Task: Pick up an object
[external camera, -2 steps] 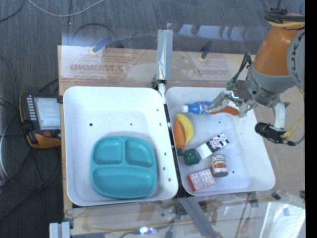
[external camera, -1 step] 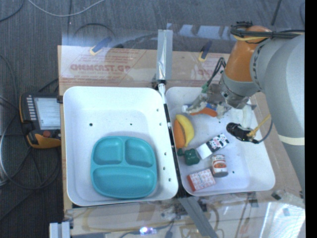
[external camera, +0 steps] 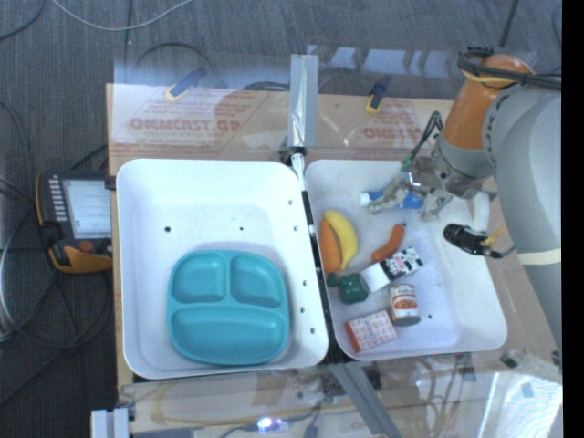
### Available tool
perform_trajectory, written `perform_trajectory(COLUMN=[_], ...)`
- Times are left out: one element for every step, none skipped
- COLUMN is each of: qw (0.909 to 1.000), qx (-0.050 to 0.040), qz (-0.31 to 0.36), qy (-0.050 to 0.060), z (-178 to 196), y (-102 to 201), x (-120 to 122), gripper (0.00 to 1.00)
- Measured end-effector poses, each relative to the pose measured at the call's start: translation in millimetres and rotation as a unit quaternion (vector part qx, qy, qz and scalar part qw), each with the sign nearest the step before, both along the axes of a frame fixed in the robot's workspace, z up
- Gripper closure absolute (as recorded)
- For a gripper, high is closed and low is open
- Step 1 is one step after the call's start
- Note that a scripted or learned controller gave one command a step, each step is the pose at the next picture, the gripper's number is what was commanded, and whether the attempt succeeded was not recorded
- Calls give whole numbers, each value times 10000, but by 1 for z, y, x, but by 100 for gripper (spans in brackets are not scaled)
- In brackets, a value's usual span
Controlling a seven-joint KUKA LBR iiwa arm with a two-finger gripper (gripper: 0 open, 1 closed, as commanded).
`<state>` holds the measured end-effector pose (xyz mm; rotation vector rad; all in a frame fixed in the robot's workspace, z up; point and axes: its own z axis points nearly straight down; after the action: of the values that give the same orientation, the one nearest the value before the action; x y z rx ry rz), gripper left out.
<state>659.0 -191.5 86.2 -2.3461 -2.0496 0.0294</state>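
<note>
A grey robot arm with an orange band point(external camera: 476, 108) reached in from the right over two shallow white bins set side by side on a tabletop point(external camera: 210, 126). Its claw point(external camera: 415, 190) hung low in the upper part of the right bin point(external camera: 474, 327), just over a small white and blue object point(external camera: 388, 197) lying near the bin's back wall; whether the claw was spread or pressed together could not be told, and nothing was seen pinched in it. Farther forward in the same bin lay a yellow banana point(external camera: 344, 234) touching an orange piece point(external camera: 328, 246), a small reddish carrot-shaped item point(external camera: 391, 240), a black and white toy point(external camera: 402, 263), a dark green block point(external camera: 352, 287), a small can point(external camera: 402, 303) and a red patterned box point(external camera: 371, 330). The left bin point(external camera: 182, 199) held a teal divided plate point(external camera: 228, 307).
</note>
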Motion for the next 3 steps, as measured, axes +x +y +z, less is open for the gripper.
perform_trajectory(qw=[10000,10000,9997], qx=[-24,-36,-70], qz=[10,15,107], qy=[69,31,-201], z=[5,7,2], y=[0,0,20], x=[-2,0,-36], gripper=[100,0,0])
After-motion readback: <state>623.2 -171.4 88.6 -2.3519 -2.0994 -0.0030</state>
